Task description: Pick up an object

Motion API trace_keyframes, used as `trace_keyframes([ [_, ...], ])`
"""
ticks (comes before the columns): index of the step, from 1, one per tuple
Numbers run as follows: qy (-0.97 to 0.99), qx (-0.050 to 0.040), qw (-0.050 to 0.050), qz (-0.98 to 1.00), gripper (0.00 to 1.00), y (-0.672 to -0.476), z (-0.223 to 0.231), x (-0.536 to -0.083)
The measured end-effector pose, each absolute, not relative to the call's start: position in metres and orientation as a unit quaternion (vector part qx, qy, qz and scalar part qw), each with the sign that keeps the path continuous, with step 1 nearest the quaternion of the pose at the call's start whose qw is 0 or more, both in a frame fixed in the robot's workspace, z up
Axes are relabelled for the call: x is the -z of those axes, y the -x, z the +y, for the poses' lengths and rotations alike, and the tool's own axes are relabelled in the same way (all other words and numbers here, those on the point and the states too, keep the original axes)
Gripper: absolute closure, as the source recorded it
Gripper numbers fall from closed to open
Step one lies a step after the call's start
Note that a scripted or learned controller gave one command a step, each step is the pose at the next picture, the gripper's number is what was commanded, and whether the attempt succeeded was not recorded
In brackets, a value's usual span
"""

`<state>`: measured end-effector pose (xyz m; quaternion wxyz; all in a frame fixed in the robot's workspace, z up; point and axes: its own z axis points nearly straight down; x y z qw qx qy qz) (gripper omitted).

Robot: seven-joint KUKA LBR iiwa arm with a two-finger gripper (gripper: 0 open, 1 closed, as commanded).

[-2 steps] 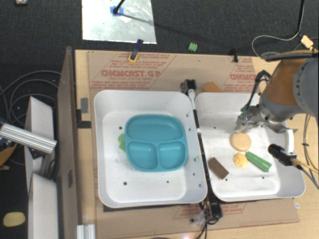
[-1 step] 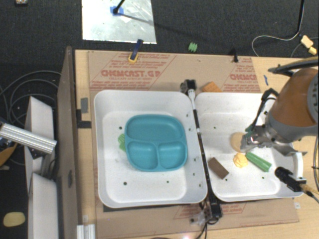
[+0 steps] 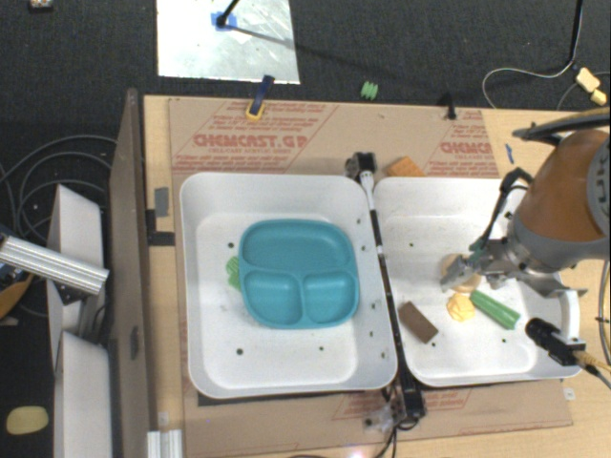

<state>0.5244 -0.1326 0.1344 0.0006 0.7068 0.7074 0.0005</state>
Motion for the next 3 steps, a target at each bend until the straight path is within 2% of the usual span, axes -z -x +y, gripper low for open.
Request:
trace_keyframes([
  [1, -0.706, -0.0037, 0.003, 0.708, 0.0, -0.593, -0.186, -0.087],
  [2, -0.704, -0.0026, 0.003, 0.71, 0.0, -0.592, -0.151, -0.149],
  [3, -0.706, -0.0012, 0.005, 0.708, 0.0, -0.584, -0.151, -0.088],
])
